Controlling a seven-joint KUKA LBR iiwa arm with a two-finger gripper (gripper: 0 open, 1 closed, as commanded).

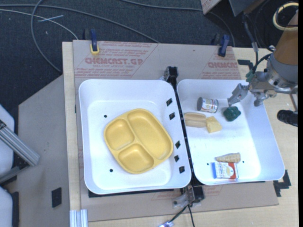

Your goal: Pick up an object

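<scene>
Yellow divided tray (pixel 138 140) lies in left bin (pixel 90 126); right bin (pixel 265 141) holds small items.

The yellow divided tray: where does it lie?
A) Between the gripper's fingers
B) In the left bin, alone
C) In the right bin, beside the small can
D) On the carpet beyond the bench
B: the yellow divided tray lies flat in the left bin, while the small can sits in the right bin.
</scene>
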